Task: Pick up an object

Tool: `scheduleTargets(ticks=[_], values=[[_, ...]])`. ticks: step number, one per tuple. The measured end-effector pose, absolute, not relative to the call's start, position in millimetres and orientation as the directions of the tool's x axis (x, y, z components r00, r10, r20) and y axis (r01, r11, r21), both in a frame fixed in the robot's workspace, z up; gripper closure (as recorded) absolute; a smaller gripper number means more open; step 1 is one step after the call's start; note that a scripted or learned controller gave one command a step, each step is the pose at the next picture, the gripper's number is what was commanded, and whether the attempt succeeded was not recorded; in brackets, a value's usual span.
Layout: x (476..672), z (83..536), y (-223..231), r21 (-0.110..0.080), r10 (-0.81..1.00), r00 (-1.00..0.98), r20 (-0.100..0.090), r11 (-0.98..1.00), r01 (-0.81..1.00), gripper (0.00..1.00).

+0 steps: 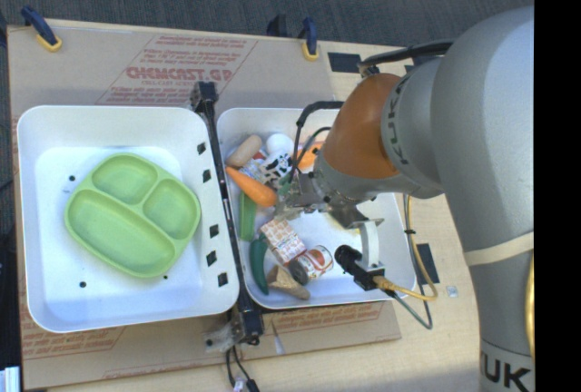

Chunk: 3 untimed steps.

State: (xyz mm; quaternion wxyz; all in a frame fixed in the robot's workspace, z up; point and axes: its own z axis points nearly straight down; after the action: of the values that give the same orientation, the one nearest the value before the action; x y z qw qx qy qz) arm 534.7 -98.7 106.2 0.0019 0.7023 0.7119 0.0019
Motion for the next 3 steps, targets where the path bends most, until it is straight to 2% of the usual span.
scheduleTargets(ticks=[1,2,3], values=[[500.7,212,-113,0.001,1.000,-0.003,-0.001,0.003,1.000,1.00],[502.0,222,-112,0.003,1.000,-0.008,-0.001,0.008,1.000,1.00],[599.0,261,-143,0.001,1.000,-0.006,0.000,0.006,1.000,1.00]])
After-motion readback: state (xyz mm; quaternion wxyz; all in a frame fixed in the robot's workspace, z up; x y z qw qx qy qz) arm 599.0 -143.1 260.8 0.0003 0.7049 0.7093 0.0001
